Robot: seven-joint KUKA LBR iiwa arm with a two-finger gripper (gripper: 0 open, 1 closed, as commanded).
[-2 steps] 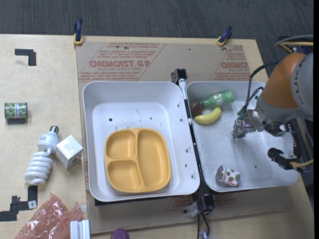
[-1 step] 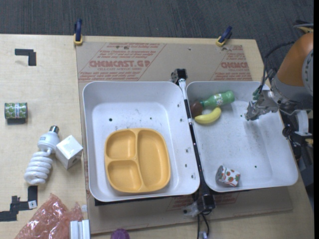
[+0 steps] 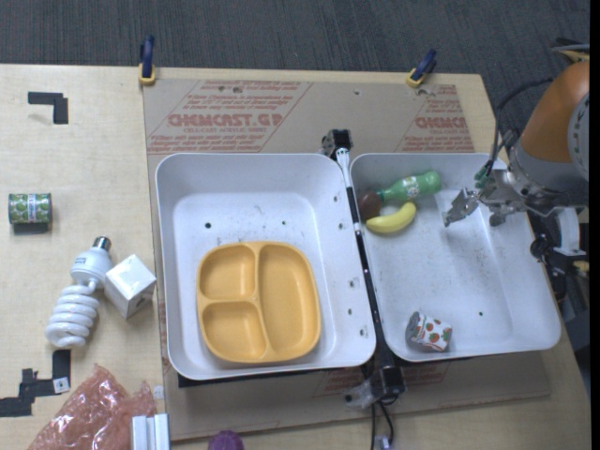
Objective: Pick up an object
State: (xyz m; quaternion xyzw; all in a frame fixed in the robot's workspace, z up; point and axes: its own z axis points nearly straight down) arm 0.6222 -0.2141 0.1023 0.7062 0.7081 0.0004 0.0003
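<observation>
1. The gripper [image 3: 461,212] hangs over the upper right part of the right bin [image 3: 506,331]; I cannot tell its state.
2. In this bin, a yellow banana [image 3: 391,219] lies near the upper left corner, touching a green bottle [image 3: 410,187] just above it.
3. A small patterned packet [image 3: 428,332] lies near the lower edge, well apart from them.
4. The left bin [image 3: 178,251] holds a yellow divided tray [image 3: 258,301].
5. On the counter [image 3: 56,251] left of the bins lie a light bulb [image 3: 77,294] and a white cube [image 3: 130,285].

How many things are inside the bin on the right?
4. A green bottle, a banana and a small brown thing sit together at the far left corner; a crumpled packet lies near the front edge.
</observation>
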